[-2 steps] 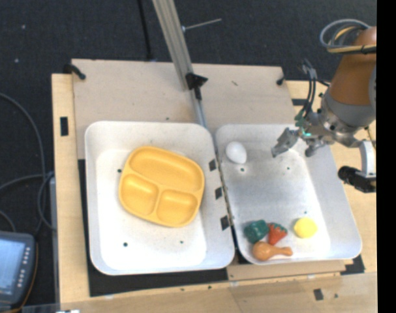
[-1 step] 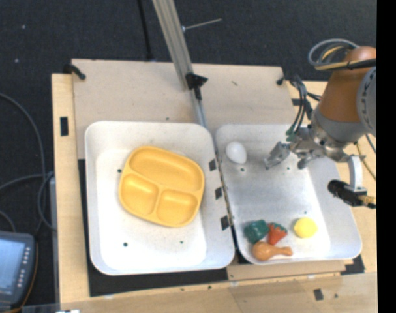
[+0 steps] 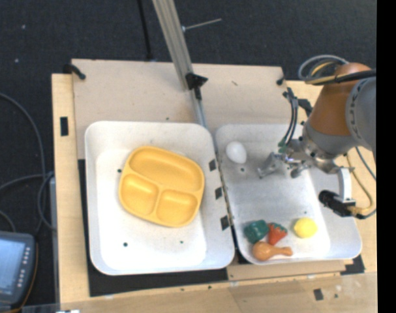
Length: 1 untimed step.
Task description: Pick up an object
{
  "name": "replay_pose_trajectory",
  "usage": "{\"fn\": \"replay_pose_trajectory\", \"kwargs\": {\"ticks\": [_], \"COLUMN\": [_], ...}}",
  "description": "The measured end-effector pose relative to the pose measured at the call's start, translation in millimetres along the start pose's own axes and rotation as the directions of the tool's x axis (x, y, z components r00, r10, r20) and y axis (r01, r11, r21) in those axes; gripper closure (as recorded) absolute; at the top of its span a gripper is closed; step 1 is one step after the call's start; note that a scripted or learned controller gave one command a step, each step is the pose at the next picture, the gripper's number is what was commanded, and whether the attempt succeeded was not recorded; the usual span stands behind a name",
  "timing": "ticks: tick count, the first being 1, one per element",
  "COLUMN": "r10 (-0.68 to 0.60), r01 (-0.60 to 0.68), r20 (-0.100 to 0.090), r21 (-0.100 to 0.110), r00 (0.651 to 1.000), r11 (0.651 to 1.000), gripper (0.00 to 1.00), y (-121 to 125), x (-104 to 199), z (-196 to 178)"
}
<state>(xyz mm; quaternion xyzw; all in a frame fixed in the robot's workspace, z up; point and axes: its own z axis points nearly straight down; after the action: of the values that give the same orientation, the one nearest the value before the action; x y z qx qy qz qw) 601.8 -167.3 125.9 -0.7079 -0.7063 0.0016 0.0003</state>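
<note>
Gripper [image 3: 268, 169] hangs low in the right bin [image 3: 328, 250], fingers look narrow w/ nothing between them. White egg [image 3: 236, 152] sits just left of gripper, apart. Risk: a close here grabs air, or a sideways nudge rolls the egg toward the bin wall.

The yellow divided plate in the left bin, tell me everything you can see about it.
The yellow plate looks like smooth moulded plastic, with rounded corners and three compartments: one long one along its far side and two smaller ones nearer the camera. It lies flat, turned slightly askew, near the middle of the left bin. Nothing rests in it or touches it.
</note>
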Motion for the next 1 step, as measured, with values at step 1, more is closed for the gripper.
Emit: {"fn": "replay_pose_trajectory", "kwargs": {"ticks": [1], "r10": [0.002], "r01": [-0.002], "r20": [0.0], "r21": [-0.001], "r00": [1.0], "r11": [1.0], "gripper": [0.0], "y": [-0.2], "x": [-1.1], "z": [26.2]}}
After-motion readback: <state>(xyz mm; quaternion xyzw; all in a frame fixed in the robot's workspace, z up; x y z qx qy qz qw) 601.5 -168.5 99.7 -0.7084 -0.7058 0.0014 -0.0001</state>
